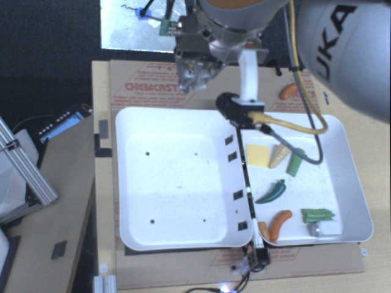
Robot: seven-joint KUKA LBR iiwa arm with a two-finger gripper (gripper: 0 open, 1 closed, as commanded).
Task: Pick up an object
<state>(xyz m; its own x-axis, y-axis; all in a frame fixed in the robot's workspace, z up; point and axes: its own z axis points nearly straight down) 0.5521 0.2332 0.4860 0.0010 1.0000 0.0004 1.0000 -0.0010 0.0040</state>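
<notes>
Hovering above far rim of left bin [131, 118], your end effector [194, 72] — grip state can't tell. Nearest pick, yellow block [257, 155], lies right and nearer camera in right bin [348, 157].

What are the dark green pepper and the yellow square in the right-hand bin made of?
The pepper looks like moulded plastic: a smooth, glossy skin with a highlight, so probably toy food. The yellow square looks flat and matte, perhaps a foam or soft plastic cheese slice; the view leaves that open. Both lie on the bin, which looks like white plastic.
</notes>
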